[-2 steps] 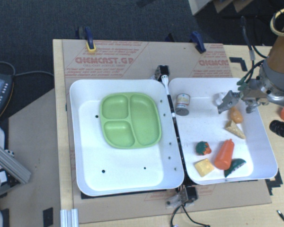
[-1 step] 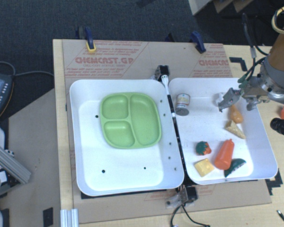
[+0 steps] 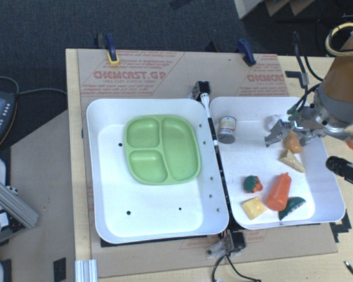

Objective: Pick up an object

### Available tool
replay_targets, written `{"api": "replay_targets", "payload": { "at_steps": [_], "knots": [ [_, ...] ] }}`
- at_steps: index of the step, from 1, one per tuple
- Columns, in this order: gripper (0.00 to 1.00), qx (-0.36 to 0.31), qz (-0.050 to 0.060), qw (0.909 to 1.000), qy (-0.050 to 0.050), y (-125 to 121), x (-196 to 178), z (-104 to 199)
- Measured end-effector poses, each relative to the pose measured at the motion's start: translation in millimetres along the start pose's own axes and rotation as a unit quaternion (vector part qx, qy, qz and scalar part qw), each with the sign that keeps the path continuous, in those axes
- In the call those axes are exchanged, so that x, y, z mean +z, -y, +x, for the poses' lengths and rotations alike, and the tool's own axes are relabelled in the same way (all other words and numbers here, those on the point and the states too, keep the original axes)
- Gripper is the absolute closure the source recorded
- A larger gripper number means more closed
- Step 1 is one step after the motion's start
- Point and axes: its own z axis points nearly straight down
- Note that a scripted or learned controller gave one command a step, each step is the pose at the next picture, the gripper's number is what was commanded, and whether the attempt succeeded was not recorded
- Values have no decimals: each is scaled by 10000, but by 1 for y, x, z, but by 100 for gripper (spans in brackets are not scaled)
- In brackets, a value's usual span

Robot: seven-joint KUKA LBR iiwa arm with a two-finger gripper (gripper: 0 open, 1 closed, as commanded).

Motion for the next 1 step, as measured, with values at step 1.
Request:
{"api": "replay_targets", "payload": {
  "at_steps": [1],
  "knots": [
    [0,-3,3,10000,-2,5,45,4]
  ]
}}
